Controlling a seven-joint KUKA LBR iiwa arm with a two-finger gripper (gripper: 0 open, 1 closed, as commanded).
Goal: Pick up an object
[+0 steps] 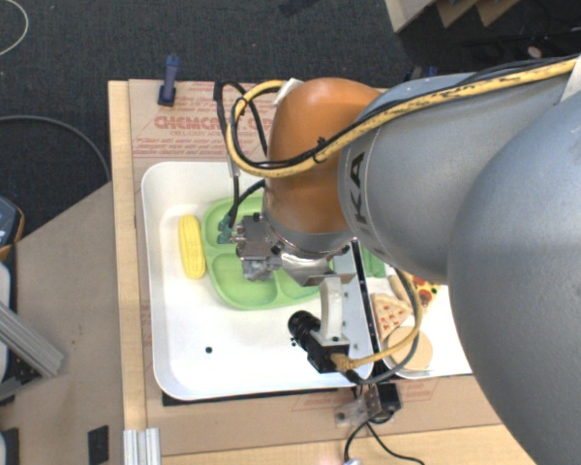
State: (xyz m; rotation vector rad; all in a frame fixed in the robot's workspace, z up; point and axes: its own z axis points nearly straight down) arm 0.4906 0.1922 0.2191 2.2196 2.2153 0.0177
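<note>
Arm (465,163) leans over green plate (237,284) beside corn (191,246).

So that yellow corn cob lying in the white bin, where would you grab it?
Probably across its middle, coming straight down from above. The corn cob lies flat and lengthwise in the white bin, long and narrow, so fingers closing on its two long sides fit best. The green tray sits close on one side, leaving little room there.

White bin (174,337): smooth plastic, faint sheen. Green tray (234,289) under pincer: glossy plastic. Yellow corn (191,246) left of pincer: ribbed plastic, shiny. Surface (136,260): matt wood. Arm (465,211) right of pincer: smooth grey satin; orange band (315,163) glossy.
</note>
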